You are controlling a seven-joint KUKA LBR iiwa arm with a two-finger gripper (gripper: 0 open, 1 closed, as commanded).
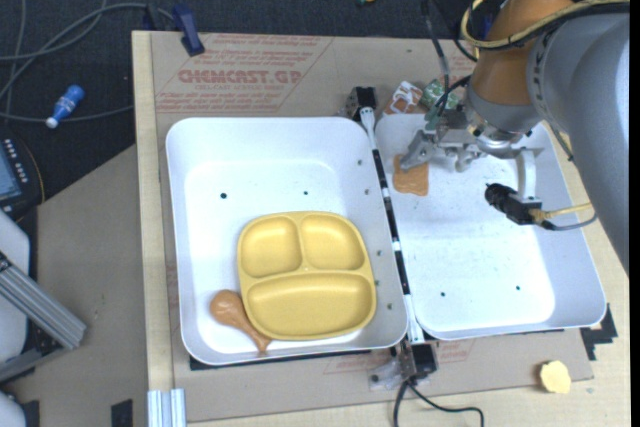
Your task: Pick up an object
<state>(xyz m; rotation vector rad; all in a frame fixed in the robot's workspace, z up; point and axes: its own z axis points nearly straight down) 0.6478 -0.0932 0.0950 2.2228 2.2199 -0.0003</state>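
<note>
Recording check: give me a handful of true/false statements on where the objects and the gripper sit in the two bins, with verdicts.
1. The yellow divided plate lies in the left bin. True.
2. The drumstick toy lies in the right bin. False: it sits in the left bin, against the plate's lower left edge.
3. The gripper is over the right bin. True.
4. The tan object sits near the right bin's bottom edge. False: it is near the upper left corner, by the gripper.
</note>
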